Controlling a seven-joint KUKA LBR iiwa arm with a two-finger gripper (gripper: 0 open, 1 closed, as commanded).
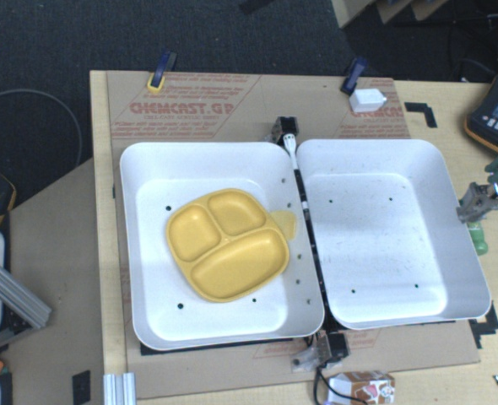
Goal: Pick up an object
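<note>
Still awaiting approach: yellow three-compartment plastic tray point(227, 245) lying in left shallow white bin point(139, 184). Gripper point(483, 199) possibly at right edge, state untellable. Needing reach leftward.

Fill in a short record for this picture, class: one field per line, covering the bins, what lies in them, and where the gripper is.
left bin: holds a yellow divided plate
plate compartments: three, two small at the far side and one large at the near side
plate position: centre of the bin, turned at an angle
right bin: white, with dark specks on its floor
gripper: at the right bin's right edge, outside the bin
gripper contents: nothing visible between the fingers
</note>
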